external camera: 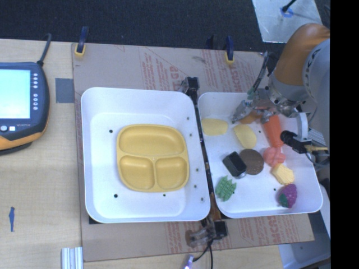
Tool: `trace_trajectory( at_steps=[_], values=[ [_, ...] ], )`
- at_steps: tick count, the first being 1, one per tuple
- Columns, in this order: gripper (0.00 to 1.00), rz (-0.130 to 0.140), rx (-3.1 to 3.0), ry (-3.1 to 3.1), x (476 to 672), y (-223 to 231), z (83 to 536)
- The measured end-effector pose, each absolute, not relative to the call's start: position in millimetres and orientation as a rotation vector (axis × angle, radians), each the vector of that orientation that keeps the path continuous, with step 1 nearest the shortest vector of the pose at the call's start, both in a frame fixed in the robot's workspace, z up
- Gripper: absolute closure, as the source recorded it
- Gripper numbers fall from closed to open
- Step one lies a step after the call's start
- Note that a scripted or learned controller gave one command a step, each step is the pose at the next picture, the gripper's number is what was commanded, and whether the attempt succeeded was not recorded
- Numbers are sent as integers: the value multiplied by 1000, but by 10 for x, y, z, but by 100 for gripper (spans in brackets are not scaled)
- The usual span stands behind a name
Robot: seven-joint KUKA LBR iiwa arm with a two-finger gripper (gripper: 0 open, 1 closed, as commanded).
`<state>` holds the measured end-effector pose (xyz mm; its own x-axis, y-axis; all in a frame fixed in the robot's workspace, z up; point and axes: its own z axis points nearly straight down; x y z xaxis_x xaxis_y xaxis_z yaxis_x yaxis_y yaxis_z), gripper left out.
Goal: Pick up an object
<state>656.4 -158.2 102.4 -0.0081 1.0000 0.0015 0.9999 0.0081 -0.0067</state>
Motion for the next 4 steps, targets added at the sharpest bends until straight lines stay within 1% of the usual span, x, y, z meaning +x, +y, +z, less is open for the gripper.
trace_trajectory(
  at_steps=[1, 2, 3, 4],
  values=[
    [0, -4, -2209, -2222, 6572, -1675, 923],
    [0, 4, -2214, -2224, 6561, -1289, 917],
    [0, 6, -2216, -2224, 6055, -1656, 916],
    [0, 5, -2214, -2225, 5762, -1692, 915]
  ],
)
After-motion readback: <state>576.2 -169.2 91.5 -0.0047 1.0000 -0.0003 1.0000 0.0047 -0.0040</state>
